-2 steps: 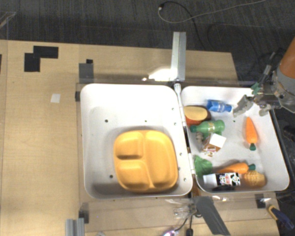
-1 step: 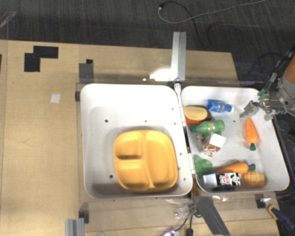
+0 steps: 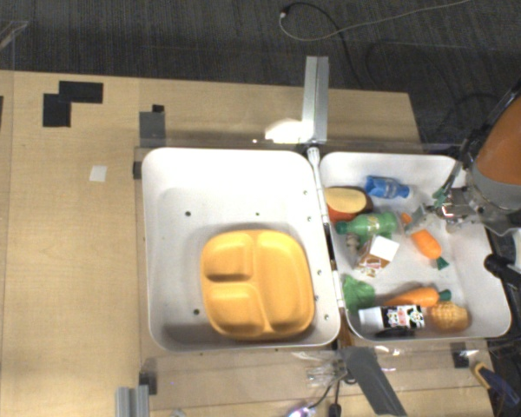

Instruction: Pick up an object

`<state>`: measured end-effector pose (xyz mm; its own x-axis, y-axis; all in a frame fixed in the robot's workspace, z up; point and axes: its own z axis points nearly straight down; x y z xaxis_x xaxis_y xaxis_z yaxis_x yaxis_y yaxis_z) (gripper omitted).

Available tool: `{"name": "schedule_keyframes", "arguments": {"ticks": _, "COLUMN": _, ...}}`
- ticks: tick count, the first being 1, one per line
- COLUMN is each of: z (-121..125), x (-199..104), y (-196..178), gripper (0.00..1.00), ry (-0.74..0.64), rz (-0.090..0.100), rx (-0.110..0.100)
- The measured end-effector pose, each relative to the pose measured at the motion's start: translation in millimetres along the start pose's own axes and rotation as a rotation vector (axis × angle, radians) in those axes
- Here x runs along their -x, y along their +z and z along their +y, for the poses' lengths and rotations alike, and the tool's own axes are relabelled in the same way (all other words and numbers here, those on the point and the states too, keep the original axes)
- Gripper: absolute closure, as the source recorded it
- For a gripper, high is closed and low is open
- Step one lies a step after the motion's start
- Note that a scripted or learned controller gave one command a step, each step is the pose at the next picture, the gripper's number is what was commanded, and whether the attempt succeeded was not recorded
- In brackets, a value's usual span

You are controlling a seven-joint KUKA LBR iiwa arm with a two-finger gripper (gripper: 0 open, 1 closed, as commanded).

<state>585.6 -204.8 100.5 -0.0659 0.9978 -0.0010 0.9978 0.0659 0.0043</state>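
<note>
The right bin (image 3: 502,318) holds several toy items. A blue packet (image 3: 387,187) lies at the back, with a yellow and red bun (image 3: 346,201) to its left. A green bottle (image 3: 369,226) and a white packet (image 3: 379,254) lie in the middle, and a small orange carrot (image 3: 427,244) to their right. Along the front lie a green piece (image 3: 357,291), a long carrot (image 3: 414,297), a black and white bottle (image 3: 397,319) and a brown piece (image 3: 449,317). My gripper (image 3: 445,203) hangs over the bin's right side, just behind the small carrot, with no object seen in it.
The left bin (image 3: 169,198) holds a yellow divided plate (image 3: 257,281). A metal post (image 3: 316,98) stands behind the wall between the bins. The grey arm with its orange band (image 3: 511,150) comes in over the right bin's far right corner.
</note>
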Motion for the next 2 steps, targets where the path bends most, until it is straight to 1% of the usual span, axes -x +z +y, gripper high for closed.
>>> {"name": "schedule_keyframes", "arguments": {"ticks": 1, "z": 3, "x": -1, "y": -12, "gripper": 1.0, "ry": -0.002, "rz": -0.001, "rx": 0.007}}
{"name": "schedule_keyframes", "arguments": {"ticks": 2, "z": 31, "x": -32, "y": 5, "gripper": 1.0, "ry": 0.244, "rz": -0.006, "rx": 0.019}}
